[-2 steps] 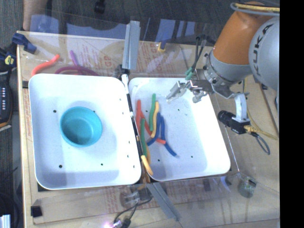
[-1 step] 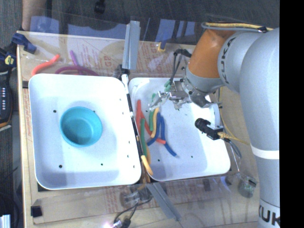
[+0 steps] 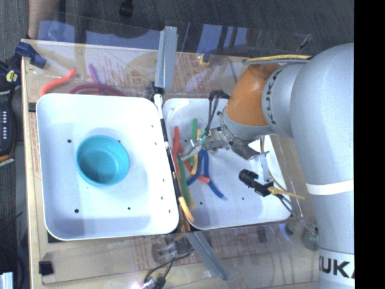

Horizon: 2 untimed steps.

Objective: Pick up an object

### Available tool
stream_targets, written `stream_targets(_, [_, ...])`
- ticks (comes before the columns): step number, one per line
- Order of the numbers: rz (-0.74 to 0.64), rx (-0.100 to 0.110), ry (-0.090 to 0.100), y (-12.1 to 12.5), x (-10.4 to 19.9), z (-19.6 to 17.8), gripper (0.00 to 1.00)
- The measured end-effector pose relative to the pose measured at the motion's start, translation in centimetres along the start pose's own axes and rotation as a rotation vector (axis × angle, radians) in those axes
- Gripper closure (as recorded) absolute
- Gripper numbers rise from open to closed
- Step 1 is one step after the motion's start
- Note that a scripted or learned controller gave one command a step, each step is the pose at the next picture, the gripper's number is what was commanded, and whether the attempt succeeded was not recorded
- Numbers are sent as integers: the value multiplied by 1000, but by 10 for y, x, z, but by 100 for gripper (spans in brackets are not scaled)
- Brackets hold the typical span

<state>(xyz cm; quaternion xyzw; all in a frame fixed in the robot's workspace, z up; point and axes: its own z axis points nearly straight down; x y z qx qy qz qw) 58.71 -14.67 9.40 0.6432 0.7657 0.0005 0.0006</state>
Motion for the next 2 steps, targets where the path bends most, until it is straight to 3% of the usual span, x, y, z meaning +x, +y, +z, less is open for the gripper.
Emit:
stream_targets(1, [-6, 0, -2, 1, -1, -11, 100])
stream_targets(2, [140, 3, 0, 53, 25, -119, 100])
